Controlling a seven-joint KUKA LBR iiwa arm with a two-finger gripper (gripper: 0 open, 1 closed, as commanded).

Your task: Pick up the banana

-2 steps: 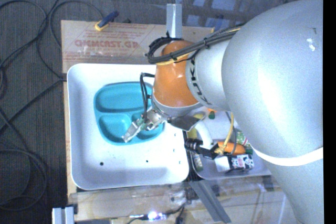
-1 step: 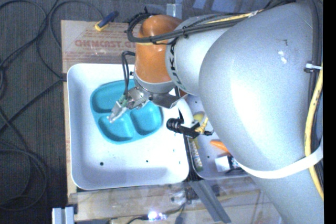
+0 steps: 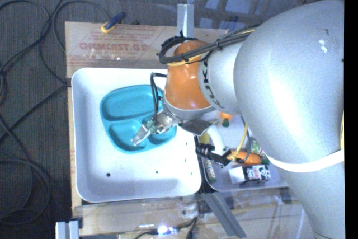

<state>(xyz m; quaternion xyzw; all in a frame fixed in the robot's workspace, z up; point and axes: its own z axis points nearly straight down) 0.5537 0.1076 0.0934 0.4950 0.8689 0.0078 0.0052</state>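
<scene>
The arm's bulk hides most of the right bin (image 3: 224,184). The gripper (image 3: 146,131) hangs over a blue divided tray (image 3: 126,112) in the left bin (image 3: 89,176); how its jaws stand cannot be told.

You are looking down on a bench topped with a brown cardboard sheet printed in red letters (image 3: 112,47). A shallow white plastic bin (image 3: 89,176) sits directly on it. Just right of that bin lies a second white bin (image 3: 224,184), mostly hidden. Behind the first bin, a small yellow-and-blue object (image 3: 113,22) rests at the cardboard's far edge.
</scene>
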